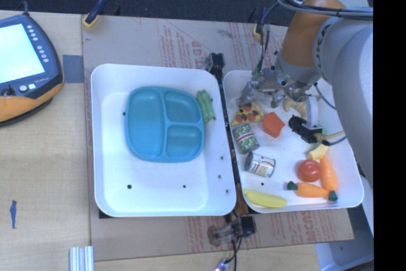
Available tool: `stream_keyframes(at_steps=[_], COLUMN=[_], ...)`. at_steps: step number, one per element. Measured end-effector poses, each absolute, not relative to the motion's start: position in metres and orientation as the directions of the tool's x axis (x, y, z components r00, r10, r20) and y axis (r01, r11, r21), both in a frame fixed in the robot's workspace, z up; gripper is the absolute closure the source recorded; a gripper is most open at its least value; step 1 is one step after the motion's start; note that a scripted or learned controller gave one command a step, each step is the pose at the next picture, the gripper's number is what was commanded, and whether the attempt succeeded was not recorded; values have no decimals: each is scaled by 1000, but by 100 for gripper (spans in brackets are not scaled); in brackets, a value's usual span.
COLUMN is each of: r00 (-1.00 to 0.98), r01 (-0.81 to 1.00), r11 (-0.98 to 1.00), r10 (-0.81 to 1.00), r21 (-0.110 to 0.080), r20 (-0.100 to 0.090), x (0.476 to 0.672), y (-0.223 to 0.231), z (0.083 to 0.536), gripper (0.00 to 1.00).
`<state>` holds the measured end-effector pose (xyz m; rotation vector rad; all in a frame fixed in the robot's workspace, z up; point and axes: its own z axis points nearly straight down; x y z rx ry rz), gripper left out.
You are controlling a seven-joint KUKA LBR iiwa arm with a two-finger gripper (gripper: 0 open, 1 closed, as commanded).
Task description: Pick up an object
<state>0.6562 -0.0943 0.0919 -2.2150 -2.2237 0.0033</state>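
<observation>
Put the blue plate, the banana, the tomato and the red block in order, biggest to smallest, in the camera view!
1. blue plate
2. banana
3. tomato and red block: they look about the same, so no ranking.

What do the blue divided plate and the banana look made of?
Blue divided plate: likely moulded plastic, with an even matte colour and soft rounded compartment ridges. Banana: probably toy plastic, smooth and uniformly yellow with a slight sheen, though rubber is possible.
</observation>
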Motion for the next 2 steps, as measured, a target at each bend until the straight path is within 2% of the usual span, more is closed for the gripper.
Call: stream_keyframes(at_steps=[1,2], r00=[-2,-2], r01=[1000,1000], r11=[2,2], r10=[1000,1000], r21=[0,1], r20=[-1,-1], x=[657,657], y=[-124,-125], z=[92,92], gripper=[0,0])
